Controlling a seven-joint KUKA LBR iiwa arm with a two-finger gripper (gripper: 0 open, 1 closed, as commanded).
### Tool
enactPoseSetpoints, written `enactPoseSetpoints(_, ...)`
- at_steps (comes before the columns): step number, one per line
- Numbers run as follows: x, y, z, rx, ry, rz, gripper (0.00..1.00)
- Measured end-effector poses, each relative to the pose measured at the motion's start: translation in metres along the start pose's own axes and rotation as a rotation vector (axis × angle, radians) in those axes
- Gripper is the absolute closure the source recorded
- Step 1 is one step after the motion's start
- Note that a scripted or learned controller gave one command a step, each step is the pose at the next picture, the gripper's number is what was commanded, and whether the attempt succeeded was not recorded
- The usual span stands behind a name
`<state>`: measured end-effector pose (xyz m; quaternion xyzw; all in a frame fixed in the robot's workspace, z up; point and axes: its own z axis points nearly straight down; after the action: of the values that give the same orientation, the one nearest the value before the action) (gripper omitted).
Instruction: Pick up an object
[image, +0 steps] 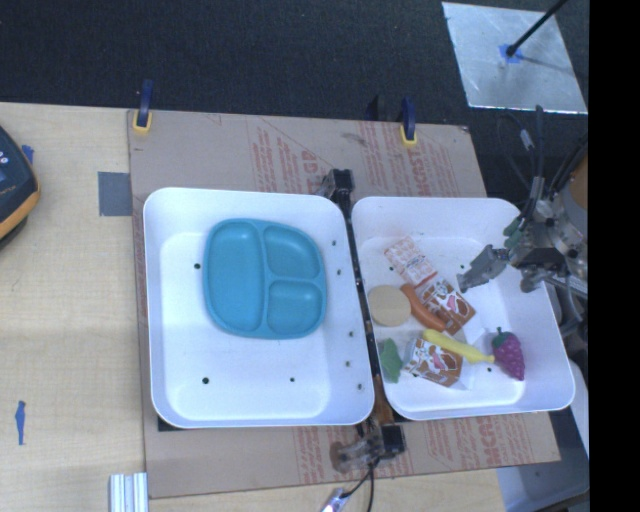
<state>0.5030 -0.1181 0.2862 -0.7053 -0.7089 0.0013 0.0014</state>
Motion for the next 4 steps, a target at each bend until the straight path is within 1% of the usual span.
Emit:
enactPoseSetpoints(1, -0.012, 0.010, 0.144, 0.003, 0.000, 0.000, 0.00)
enactPoseSetpoints(2, 0.005, 0.044, 0.178, -0.020, -0.009, 0.000, 0.00)
enactPoseSetpoints(3, -0.031, 0.034, 0.182, -0.034, -0.004, -0.008, 0.00)
enactPoseSetpoints(4, -0.040, 0.035, 0.168, -0.044, -0.022, -0.003, 1.00)
